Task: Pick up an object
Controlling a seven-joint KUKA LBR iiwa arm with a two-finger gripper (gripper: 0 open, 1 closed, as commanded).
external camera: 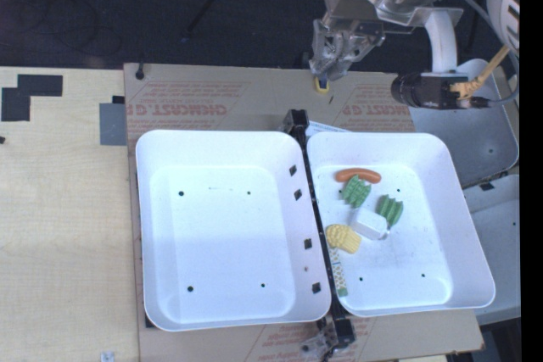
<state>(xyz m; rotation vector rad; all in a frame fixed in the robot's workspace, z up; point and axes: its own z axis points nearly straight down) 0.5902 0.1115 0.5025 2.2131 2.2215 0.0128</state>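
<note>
Orange sausage (357,176) — small, curved — far end of rt bin (462,216).

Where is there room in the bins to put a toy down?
The left bin has bare floor from wall to wall. In the right bin, the near half and right side are bare. It is crowded near its middle: sausage, green pieces, white block, corn.

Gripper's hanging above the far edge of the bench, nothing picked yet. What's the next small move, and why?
Probably bring the gripper toward the camera and over the right bin, then lower. It hangs beyond both bins, over the cardboard, with nothing visibly between its fingers. The objects are clustered in that bin: an orange piece, two green pieces, a white block and a yellow piece.
</note>
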